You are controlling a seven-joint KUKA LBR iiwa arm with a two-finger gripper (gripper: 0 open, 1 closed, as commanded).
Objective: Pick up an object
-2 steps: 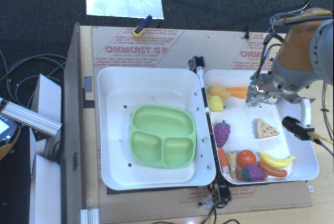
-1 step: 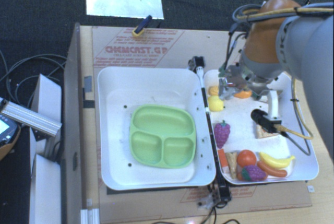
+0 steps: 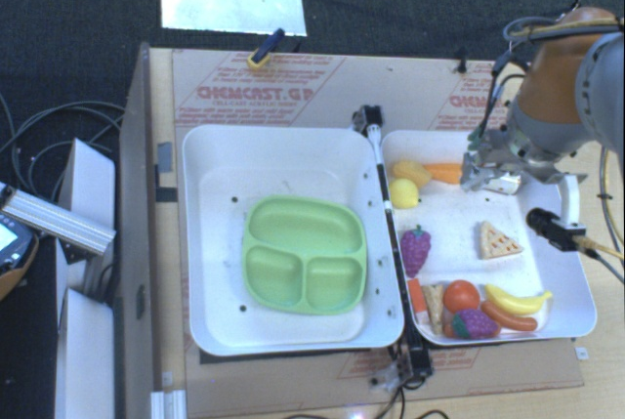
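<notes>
Two purple grape bunches [image 3: 415,249], one banana [image 3: 516,299]

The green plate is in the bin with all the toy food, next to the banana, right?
Not quite. The camera view shows the green plate alone in the left bin. The toy food, including the banana, is in the right bin, where the claw hangs over the far end.
</notes>
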